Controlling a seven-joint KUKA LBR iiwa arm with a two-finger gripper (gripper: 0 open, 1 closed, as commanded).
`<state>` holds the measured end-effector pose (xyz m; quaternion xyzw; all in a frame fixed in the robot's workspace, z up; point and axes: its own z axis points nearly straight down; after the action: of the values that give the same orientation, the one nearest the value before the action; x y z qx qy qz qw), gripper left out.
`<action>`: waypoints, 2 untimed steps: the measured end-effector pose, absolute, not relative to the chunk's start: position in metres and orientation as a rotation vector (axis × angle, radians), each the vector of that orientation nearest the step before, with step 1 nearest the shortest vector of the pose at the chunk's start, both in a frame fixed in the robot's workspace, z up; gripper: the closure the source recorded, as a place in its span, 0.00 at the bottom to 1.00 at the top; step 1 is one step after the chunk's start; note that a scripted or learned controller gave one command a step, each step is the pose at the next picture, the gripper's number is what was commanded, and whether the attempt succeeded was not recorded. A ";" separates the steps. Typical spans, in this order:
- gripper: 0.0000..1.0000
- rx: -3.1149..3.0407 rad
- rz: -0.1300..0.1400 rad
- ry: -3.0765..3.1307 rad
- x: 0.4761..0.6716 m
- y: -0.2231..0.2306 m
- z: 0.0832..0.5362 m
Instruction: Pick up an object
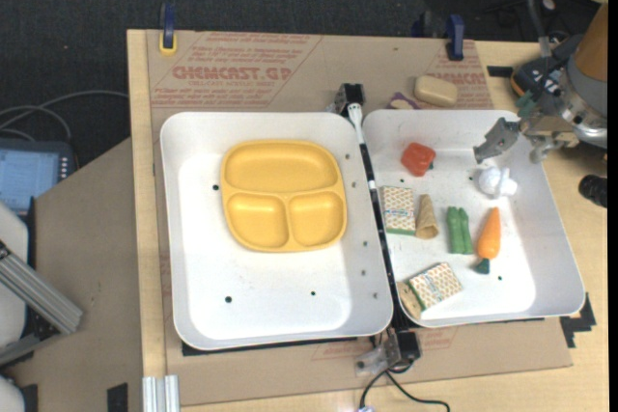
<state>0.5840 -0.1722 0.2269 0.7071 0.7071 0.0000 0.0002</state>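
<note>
Bench (145,207), two white bins (193,304), beige lump (436,91)

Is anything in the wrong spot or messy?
One thing: a tan bread-like piece lies on the board behind the right bin, outside both bins, while the other small items sit inside. The yellow plate sits neatly in the left bin.

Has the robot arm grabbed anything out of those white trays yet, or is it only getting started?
Nothing looks picked up yet. The gripper hangs over the right bin, near a small white object, with nothing visibly between its fingers. The red piece, carrot and green item lie in the bin. The whole grab remains.
</note>
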 end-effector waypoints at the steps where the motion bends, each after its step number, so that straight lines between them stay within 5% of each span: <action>1: 0.00 2.229 -0.007 2.226 0.550 -0.166 0.077; 2: 1.00 2.221 0.001 2.218 0.553 -0.167 0.095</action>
<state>0.5531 -0.1672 0.0947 0.7077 0.7065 0.0004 0.0014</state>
